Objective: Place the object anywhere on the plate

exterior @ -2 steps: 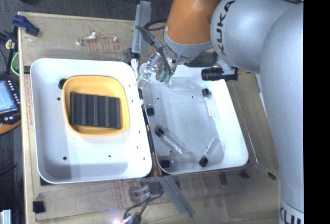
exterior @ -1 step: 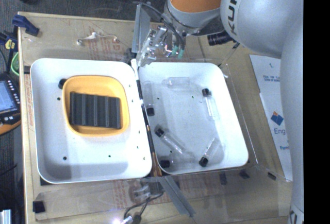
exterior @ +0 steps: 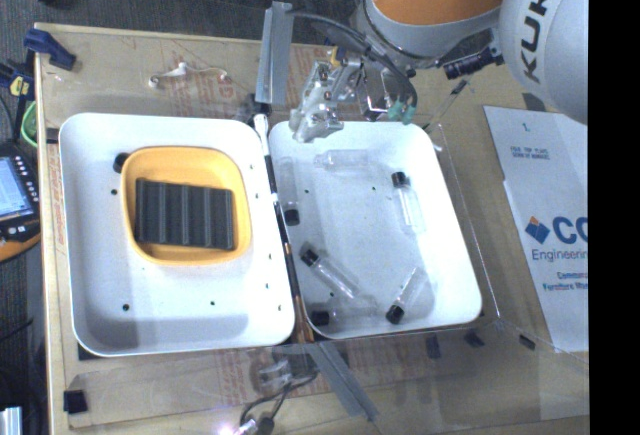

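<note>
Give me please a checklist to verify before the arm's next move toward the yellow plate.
1. Yellow rounded plate lies in the left white bin: ok.
2. Free room on the plate, where a dark grey ridged insert fills the middle: cannot tell.
3. Clear plastic vials with black caps lie in the right white bin: ok.
4. Gripper holds a vial: cannot tell.
5. Gripper is above the plate: not ok, it hangs at the right bin's far left corner.
</note>
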`<state>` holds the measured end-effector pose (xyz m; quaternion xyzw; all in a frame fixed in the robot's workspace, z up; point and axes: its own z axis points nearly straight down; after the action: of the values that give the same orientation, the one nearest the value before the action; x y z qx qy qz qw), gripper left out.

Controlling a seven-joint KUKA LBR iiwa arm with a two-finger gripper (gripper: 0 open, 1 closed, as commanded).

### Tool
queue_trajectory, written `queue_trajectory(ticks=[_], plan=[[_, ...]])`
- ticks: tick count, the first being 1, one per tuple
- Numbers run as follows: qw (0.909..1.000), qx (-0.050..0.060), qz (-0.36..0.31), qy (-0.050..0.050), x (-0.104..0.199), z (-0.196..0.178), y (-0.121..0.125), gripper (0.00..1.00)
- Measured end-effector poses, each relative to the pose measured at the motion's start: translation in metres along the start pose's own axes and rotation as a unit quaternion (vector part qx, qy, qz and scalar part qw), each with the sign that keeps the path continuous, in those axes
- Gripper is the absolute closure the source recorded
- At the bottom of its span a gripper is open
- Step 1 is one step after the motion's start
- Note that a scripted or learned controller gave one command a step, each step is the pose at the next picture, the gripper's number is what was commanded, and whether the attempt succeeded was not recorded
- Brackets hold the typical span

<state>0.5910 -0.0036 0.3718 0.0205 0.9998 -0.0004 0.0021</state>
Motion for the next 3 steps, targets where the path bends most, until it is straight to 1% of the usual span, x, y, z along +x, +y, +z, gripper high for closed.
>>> queue_trajectory(ticks=[3], plan=[[1.0, 0.003, 0.001, -0.005, -0.003, -0.033, 0.0, 1.0]])
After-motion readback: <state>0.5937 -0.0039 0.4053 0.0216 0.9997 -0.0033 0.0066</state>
